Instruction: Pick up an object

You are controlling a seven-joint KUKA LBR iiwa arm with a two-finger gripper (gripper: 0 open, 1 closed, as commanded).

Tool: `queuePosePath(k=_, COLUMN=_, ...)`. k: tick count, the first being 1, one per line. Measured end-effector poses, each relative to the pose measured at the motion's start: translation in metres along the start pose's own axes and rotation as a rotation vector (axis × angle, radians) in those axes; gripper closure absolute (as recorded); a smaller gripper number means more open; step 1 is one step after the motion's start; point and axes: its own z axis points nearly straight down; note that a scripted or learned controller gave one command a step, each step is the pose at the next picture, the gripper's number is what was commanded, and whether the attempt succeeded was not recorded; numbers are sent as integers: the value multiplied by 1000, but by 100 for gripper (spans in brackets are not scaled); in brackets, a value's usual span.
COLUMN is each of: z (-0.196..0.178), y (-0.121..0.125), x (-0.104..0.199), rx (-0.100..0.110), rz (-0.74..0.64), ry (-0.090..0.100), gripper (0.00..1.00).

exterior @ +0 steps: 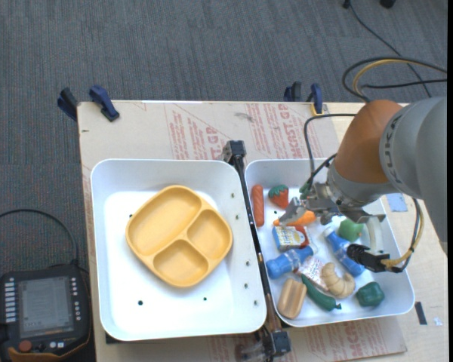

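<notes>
The right bin (pixel 402 274) holds several toy foods: an orange sausage (pixel 257 204), a red strawberry (pixel 278 195), a yellow carton (pixel 289 237), two blue bottles (pixel 287 263) (pixel 341 249), a croissant (pixel 337 279), a bread roll (pixel 291 296), a green pepper (pixel 370 293) and a dark green pod (pixel 317 292). My gripper (pixel 296 215) is low in this bin's upper middle, right against a small orange piece (pixel 306 219) and just above the carton. The wrist hides what lies under it.
The left bin (pixel 109 202) holds a yellow three-part plate (pixel 180 234). A round green item (pixel 351 229) lies under my arm. Blue clamps (pixel 103 101) (pixel 315 94) grip the bench's back edge. A control pendant (pixel 38 308) sits on the floor at bottom left.
</notes>
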Motion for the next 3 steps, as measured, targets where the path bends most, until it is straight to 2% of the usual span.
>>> queuePosePath(k=1, z=-5, y=-3, x=0, rx=10, rz=4, ry=3, gripper=100)
queuePosePath(k=2, z=-4, y=-3, x=0, rx=10, rz=4, ry=3, gripper=0)
queuePosePath(k=3, z=-14, y=-3, x=0, rx=12, rz=6, ry=4, gripper=100)
